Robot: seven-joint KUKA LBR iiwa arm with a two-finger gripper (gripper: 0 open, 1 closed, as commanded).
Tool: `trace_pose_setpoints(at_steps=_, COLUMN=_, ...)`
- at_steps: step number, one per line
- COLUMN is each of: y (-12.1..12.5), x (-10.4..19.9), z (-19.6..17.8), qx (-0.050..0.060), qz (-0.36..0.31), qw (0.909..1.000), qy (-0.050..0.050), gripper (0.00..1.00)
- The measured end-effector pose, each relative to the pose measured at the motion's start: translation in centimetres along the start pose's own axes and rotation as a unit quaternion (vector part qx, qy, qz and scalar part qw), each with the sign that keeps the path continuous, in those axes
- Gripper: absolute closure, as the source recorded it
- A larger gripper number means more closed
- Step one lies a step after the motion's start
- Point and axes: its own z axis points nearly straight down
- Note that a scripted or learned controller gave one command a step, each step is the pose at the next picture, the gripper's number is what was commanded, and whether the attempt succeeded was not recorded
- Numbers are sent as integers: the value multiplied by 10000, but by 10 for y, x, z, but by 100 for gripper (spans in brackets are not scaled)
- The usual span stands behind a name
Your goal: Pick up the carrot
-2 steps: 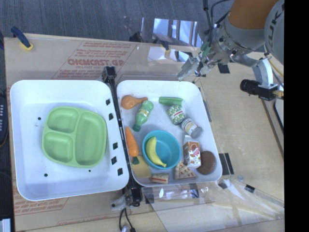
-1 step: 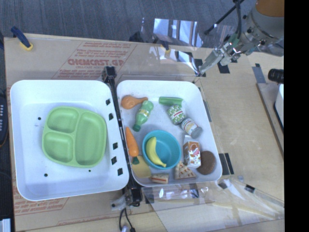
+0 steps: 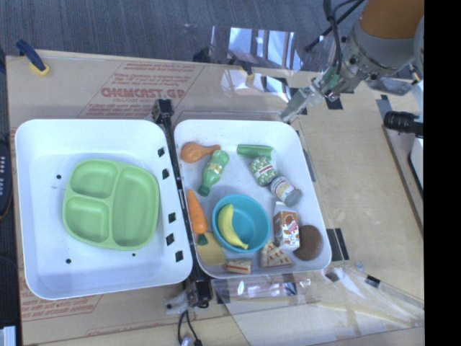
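Note:
The carrot [image 3: 196, 209] is orange with a green stub at its near end. It lies lengthwise against the left wall of the right bin [image 3: 308, 166], just left of a blue bowl [image 3: 253, 231]. My gripper [image 3: 294, 111] hangs over the bin's far right corner, well up and to the right of the carrot. It is thin and blurred, and nothing can be seen in it.
The right bin also holds a drumstick [image 3: 198, 151], a green bottle [image 3: 213, 171], cans [image 3: 286, 190], a juice box [image 3: 287, 231] and a banana [image 3: 229, 225] in the bowl. A green divided plate [image 3: 112, 204] sits in the left bin [image 3: 36, 265].

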Motion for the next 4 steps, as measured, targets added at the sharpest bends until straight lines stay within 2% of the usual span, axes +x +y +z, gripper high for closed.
trace_pose_setpoints(at_steps=1, y=15, x=-43, z=-36, qx=-24, qz=-1455, qw=9893, qy=-48, gripper=0)
trace_pose_setpoints(at_steps=2, y=32, x=39, z=-65, qx=-31, qz=-1994, qw=9799, qy=-26, gripper=0)
trace_pose_setpoints(at_steps=3, y=24, x=107, z=-99, qx=-27, qz=-1371, qw=9905, qy=-50, gripper=0)
trace_pose_setpoints(at_steps=4, y=21, x=159, z=-89, qx=9, qz=-269, qw=9996, qy=-22, gripper=0)
